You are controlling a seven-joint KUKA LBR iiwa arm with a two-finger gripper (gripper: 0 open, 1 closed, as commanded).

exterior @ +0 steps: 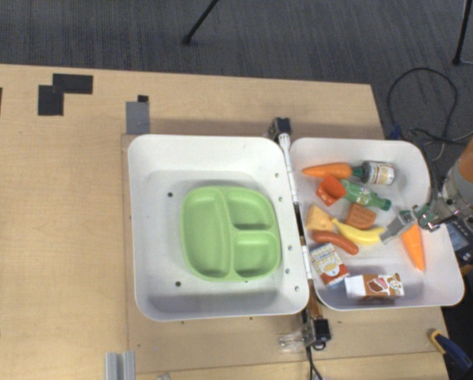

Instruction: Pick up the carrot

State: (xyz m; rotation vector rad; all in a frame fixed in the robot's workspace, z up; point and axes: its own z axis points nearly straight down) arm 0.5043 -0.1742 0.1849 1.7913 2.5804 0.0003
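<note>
Right bin (434, 172): two carrots.
The right carrot (414, 249) lies by the bin's right wall, tip toward the near edge, its blunt top just under my pincer (406, 222). They are touching or nearly so; I cannot tell which. The left carrot (327, 169) lies at the far left of the bin, beside a bottle (376, 172).
My pincer sits low over the bin's right side, and my arm (470, 176) comes in over the right wall. Whether the pincer is spread or pressed together I cannot tell, nor whether it grips the right carrot.
A banana (360, 233) lies just left of the pincer, with a sausage (334, 242) beside it. A carton (376, 286) lies at the near edge.
Left bin (153, 172): green plate (228, 232).
</note>
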